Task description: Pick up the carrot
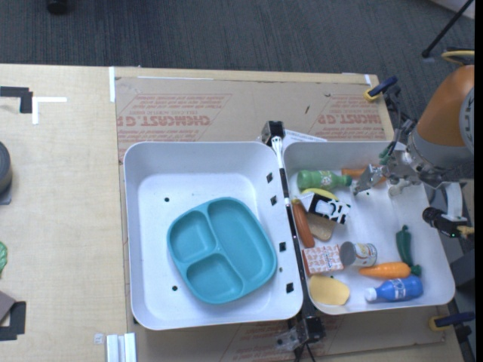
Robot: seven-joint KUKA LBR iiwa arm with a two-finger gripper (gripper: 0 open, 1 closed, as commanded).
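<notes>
- Pale wooden bench point(60, 225) under a slanted overhead camera, dark carpet along the top, a printed cardboard sheet point(249, 111) beneath two shallow white bins.
- Grey arm point(445, 127) with orange band reaching in from 3 o'clock, gripper point(370, 181) hovering over the upper part of the right bin point(377, 225); finger state cannot be told at this size and angle, nothing seen between them.
- Just beside the gripper, toward 9 o'clock: small orange piece point(352, 173), then green bottle point(322, 179) lying on its side.
- Below that, a black-and-white object point(330, 208) over a yellow item, and a brown sausage-like piece point(303, 223) along the bin's left wall.
- Carrot point(385, 270) lying flat in the lower part of the right bin, toward 5 o'clock from the gripper and well apart from it, pointing roughly 9 to 3.
- Around the carrot: small tin can point(358, 254) at its 10 o'clock, dark green vegetable point(405, 245) at its 1 o'clock, blue bottle point(395, 290) with white cap just beside at 6 o'clock.
- Further toward 9 o'clock: red-and-white packet point(322, 260) and a pale yellow round piece point(330, 291).
- Left bin point(151, 172) holding a teal divided plate point(220, 249) with three compartments.
- Blue-and-yellow clamps point(381, 89) at the cardboard's right corners.
</notes>
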